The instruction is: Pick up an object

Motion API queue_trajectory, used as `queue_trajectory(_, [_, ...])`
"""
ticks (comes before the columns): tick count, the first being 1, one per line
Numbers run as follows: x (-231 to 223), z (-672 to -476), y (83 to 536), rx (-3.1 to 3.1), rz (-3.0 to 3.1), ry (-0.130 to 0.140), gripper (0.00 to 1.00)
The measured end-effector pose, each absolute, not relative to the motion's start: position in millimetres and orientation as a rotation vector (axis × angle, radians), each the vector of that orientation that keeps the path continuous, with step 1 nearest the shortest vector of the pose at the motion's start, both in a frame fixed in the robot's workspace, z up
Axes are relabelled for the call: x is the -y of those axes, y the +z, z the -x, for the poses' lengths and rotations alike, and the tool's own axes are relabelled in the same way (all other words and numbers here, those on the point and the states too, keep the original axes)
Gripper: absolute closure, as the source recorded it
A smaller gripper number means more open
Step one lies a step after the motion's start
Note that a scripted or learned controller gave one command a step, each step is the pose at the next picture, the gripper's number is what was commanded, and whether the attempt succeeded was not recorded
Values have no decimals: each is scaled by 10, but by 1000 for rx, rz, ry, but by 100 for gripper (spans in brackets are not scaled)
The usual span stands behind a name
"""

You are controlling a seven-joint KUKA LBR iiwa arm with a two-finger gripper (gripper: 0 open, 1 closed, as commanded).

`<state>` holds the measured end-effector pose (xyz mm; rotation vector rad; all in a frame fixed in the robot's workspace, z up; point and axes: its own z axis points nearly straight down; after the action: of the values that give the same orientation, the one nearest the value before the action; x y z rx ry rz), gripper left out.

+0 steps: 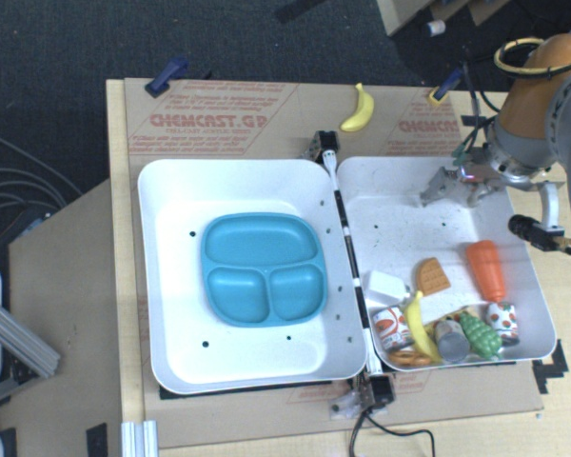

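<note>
Far to the left of the pincer, a blue three-compartment tray (pixel 264 266) is lying flat in the left bin (pixel 171 198). A yellow banana (pixel 358 110) is resting on the desk (pixel 219 117) outside both bins, up and to the left of the pincer.

In the right bin (pixel 400 208), the objects are sitting in a cluster at the near end, well below the pincer: a white block (pixel 387 285), a red-and-white can (pixel 391 327), a second yellow banana (pixel 415 320), a tan wedge resembling toast (pixel 433 276), a grey round item (pixel 451 347), a green textured piece (pixel 480 336) and a spotted white item (pixel 502 318). An orange carrot (pixel 486 268) is lying apart from the cluster, below and slightly right of the pincer.

The pincer (pixel 454 185) is hanging over the far end of the right bin, its fingers standing spread apart and gripping nothing. The grey arm with its orange band (pixel 540 103) is reaching in from the right.
</note>
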<state>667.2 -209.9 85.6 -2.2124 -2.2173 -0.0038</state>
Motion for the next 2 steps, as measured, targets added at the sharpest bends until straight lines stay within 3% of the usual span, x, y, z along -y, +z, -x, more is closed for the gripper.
queue_trajectory(1, [2111, -6680, 960, 2226, 2217, -2, 100])
queue_trajectory(2, [2106, -6679, 958, 2225, 2216, -2, 0])
